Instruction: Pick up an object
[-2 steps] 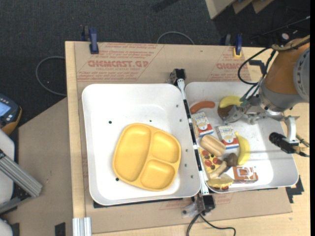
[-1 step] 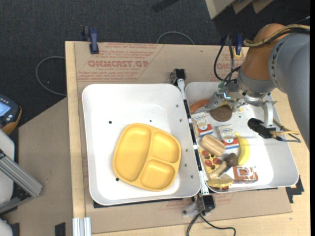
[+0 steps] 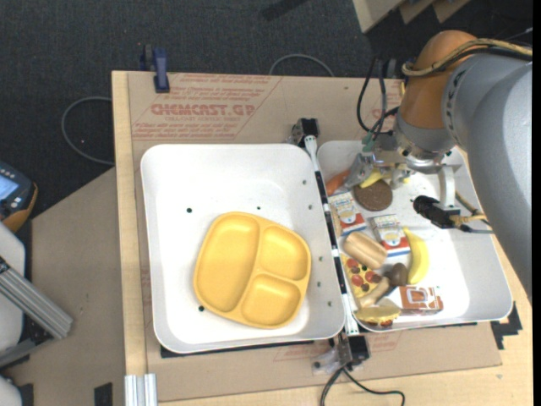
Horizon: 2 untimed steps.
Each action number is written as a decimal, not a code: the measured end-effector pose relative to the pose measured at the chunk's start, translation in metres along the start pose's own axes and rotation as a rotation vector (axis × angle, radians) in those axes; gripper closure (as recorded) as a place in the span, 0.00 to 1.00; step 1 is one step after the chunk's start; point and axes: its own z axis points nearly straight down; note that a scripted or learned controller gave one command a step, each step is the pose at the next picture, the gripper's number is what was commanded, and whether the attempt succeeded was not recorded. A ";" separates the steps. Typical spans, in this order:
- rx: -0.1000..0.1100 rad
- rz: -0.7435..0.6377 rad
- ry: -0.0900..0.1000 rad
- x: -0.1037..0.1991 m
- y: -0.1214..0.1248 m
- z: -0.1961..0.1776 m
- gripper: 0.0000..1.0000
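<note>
My gripper hangs low over the far left corner of the right bin, under the grey arm with its orange band. Right below it lies a round brown cookie, and an orange carrot piece sits just to its left. Whether anything is held is hidden by the wrist. Nearer in the same bin lie a tan bread roll, a yellow banana, a pizza slice and two small cartons.
The left bin holds a yellow divided plate. A brown mushroom-like toy, an orange-and-white box and a yellow shell crowd the right bin's near end. The bins' shared wall runs close beside the gripper.
</note>
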 end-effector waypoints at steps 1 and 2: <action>0.010 0.006 0.013 0.003 -0.002 -0.008 1.00; -0.022 0.000 0.021 0.014 -0.086 -0.104 1.00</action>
